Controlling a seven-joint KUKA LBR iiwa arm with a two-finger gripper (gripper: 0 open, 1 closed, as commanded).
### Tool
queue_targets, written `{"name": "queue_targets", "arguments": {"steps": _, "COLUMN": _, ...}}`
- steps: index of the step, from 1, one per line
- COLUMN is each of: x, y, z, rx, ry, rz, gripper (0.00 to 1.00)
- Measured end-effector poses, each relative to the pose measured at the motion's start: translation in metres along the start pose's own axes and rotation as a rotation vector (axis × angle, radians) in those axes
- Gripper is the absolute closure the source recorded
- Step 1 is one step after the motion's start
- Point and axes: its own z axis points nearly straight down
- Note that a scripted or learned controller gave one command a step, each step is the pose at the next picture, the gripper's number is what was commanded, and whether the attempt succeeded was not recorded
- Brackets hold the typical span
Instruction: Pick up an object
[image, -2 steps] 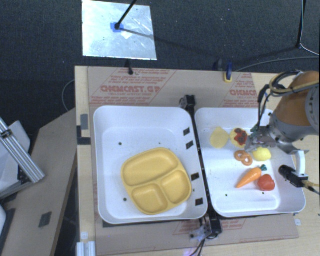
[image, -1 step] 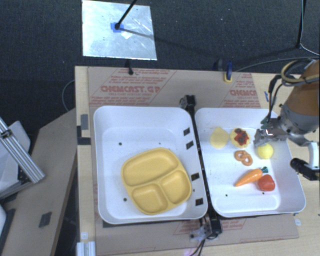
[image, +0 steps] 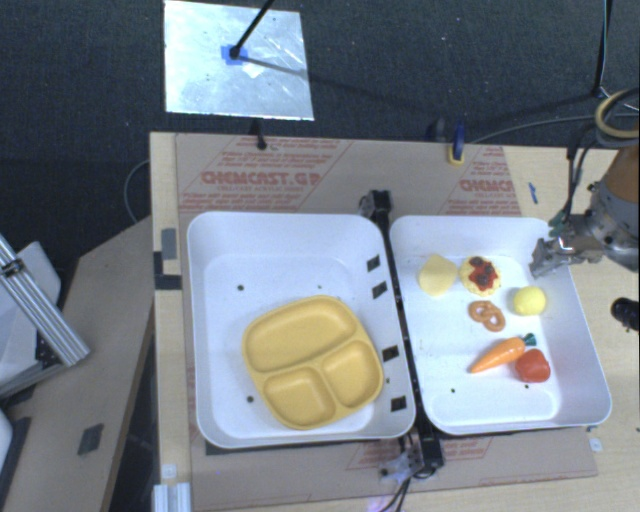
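Observation:
The right white bin (image: 440, 400) holds several toy foods: a pale yellow wedge (image: 437, 275), a round pastry with red topping (image: 481, 273), a yellow ball (image: 529, 299), a brown pretzel (image: 488, 315), an orange carrot (image: 497, 354) and a red tomato (image: 533, 366). The arm comes in at the right edge, with my gripper (image: 548, 256) over the bin's far right rim, up and to the right of the yellow ball. Nothing shows between its fingers.
The left white bin (image: 215, 300) holds a yellow three-compartment tray (image: 312, 361). A black divider clip strip (image: 385, 290) runs between the bins. Cables hang at the top right. A shiny square plate (image: 237, 62) lies beyond the bench.

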Motion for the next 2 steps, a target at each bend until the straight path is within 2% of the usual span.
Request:
{"name": "queue_targets", "arguments": {"steps": 1, "x": 0.0, "y": 0.002, "z": -0.036, "rx": 0.003, "ry": 0.001, "rz": -0.002, "gripper": 1.0}}
{"name": "queue_targets", "arguments": {"steps": 2, "x": 0.054, "y": -0.001, "z": -0.034, "rx": 0.007, "ry": 0.004, "rz": -0.005, "gripper": 1.0}}
